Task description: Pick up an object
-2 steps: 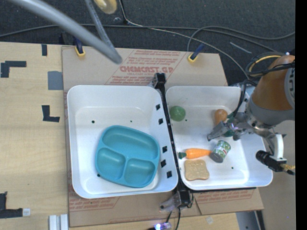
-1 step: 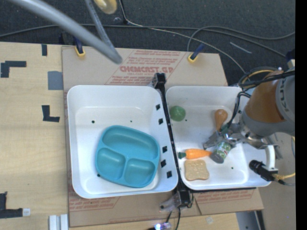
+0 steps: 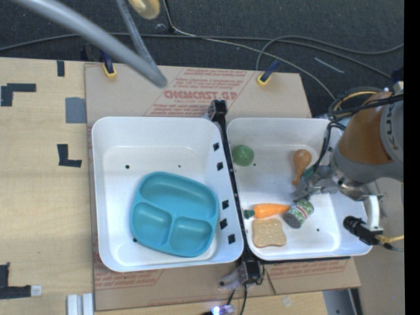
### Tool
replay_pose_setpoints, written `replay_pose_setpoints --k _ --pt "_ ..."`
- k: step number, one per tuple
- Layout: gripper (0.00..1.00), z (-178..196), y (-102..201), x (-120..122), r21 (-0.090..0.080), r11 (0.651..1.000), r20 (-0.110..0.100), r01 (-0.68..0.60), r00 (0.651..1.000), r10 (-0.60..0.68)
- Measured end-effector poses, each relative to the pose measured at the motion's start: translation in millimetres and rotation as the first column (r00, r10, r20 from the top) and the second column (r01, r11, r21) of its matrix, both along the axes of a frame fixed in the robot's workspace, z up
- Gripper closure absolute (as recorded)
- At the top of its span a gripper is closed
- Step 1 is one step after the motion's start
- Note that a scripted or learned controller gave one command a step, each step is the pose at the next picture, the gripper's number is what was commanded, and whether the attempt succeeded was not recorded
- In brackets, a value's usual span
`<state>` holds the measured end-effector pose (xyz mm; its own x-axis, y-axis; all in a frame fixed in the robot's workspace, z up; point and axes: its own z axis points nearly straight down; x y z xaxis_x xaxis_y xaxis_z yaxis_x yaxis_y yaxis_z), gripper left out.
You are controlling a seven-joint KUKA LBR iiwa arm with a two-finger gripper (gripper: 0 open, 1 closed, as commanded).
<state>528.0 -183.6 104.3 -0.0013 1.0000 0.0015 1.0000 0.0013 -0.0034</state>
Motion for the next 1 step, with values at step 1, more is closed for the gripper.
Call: replay_pose_setpoints --k 1 --pt "1.0 43.4 3.4 6.4 -0.001 1.0 0.004 0.0 1.0 0.0"
